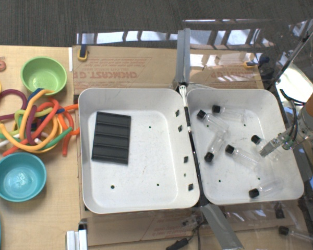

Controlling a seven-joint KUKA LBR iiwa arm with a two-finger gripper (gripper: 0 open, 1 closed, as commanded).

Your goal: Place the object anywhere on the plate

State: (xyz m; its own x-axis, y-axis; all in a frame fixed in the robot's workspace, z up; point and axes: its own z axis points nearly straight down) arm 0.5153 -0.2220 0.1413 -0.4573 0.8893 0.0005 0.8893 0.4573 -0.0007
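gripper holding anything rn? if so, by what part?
Cannot tell. The gripper sits low in the right bin among the clear vials, too small and blurred to show a hold.

Clear vials with black caps (219,139) lie scattered in the right bin (289,184) — black ridged plate (111,137) flat at nine o'clock in the left bin (146,204).

A flattened cardboard sheet (130,66) is lying just behind the left white bin (88,155), and it is carrying the one print that can be read. The lettering is reddish-brown and is showing upside down and reversed from this camera. Its large line is reading roughly "CHEMCAST", followed by two letters that look like "GP". Above that line, two rows of smaller print are too fine to make out. A second cardboard sheet (224,74) behind the right white bin (297,181) is showing faint reddish marks, too blurred to read.
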